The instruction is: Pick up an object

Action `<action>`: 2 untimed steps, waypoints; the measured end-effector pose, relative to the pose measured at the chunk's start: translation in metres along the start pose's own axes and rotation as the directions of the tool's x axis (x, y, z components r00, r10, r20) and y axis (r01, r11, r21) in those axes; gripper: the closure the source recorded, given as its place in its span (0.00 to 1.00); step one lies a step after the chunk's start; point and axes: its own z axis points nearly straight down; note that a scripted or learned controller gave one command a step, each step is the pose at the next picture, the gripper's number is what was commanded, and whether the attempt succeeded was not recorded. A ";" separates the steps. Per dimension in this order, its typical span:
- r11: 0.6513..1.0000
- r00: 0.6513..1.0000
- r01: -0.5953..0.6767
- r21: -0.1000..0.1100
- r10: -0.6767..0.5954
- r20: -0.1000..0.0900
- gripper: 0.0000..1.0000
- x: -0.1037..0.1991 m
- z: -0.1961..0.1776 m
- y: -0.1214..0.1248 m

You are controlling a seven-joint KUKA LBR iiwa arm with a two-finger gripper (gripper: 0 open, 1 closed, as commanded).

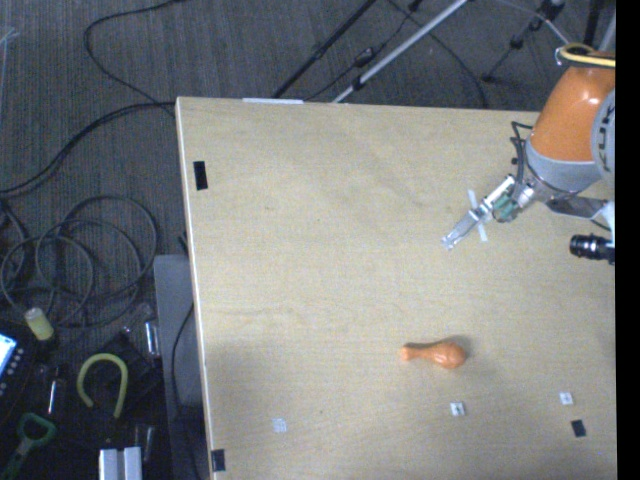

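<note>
Fingers (462, 233) hang over the bare counter (320, 228), gripping nothing — orange object (436, 354) sits nearer, well apart; open or clenched, can't tell.

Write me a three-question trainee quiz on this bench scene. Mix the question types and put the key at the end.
1. True or false: the hand is touching the orange toy.
2. Multiple choice: where does the orange toy lie on the bench? A) nearer the front edge than the hand B) at the far left corner C) on the floor
3. Fill in: the band above the arm's wrist is coloured ____.

Key: 1 false, the toy lies apart from the hand, closer to the front edge; 2 A; 3 orange.
</note>
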 end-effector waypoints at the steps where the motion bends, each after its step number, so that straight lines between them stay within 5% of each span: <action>1: 0.993 0.993 0.119 -0.001 -0.119 -0.002 0.00 0.042 0.058 0.073; 2: 0.993 0.993 0.120 -0.001 -0.120 0.001 1.00 0.042 0.048 0.073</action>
